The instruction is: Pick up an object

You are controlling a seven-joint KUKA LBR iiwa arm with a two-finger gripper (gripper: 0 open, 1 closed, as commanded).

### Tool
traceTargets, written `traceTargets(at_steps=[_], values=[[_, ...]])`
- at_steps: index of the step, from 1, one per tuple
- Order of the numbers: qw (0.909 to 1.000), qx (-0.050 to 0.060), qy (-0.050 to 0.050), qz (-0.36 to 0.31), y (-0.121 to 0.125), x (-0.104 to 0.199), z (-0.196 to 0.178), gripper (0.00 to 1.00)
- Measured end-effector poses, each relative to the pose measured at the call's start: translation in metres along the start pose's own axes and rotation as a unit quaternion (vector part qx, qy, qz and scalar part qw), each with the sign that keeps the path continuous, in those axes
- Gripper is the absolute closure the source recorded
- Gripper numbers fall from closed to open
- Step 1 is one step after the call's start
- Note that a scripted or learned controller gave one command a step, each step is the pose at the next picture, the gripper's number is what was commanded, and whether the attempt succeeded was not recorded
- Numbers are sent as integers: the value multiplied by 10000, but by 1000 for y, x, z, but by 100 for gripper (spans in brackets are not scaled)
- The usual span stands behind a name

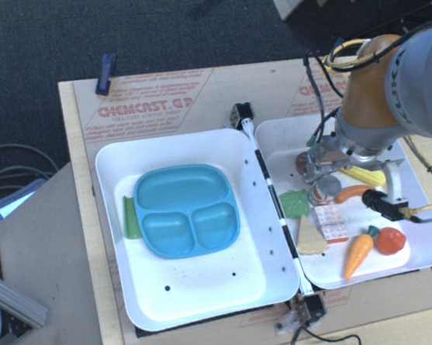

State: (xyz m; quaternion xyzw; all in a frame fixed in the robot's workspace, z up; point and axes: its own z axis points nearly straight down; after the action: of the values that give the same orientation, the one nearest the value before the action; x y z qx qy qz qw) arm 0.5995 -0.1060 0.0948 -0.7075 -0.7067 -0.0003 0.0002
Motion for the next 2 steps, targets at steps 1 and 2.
traceTargets(at_steps=[1, 2], values=[[10000, 2, 1, 0, 0, 0, 0, 0], [10000, -7, -10, -3, 44, -50, 10, 0]])
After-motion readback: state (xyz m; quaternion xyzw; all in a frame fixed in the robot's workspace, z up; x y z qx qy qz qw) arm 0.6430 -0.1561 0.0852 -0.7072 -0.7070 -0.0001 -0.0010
